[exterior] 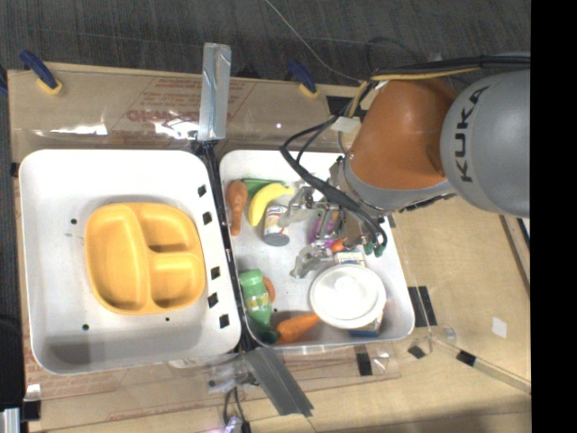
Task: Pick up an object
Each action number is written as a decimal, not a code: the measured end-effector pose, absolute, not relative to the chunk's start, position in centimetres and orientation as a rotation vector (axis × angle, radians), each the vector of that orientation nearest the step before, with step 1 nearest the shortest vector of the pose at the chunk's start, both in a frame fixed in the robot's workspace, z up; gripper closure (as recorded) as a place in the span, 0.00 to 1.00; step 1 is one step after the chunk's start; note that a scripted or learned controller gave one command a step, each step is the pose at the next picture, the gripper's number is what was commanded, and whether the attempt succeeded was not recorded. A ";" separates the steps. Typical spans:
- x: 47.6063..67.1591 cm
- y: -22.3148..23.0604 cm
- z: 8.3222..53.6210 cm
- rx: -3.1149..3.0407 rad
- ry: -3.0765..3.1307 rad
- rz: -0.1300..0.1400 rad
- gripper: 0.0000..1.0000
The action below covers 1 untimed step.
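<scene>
Objects in the right bin: two carrots, one banana.

Two bins sit side by side. A divided tray lies in the middle of the left bin. In the right bin, a banana and a carrot lie far left, a can just right of them, a bowl near right, and a bottle near left.
</scene>
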State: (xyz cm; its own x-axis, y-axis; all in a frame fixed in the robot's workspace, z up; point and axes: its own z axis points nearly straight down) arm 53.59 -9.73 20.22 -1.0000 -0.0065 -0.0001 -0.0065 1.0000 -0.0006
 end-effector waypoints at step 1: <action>57.4 -11.2 9.1 -0.281 3.129 0.001 0.00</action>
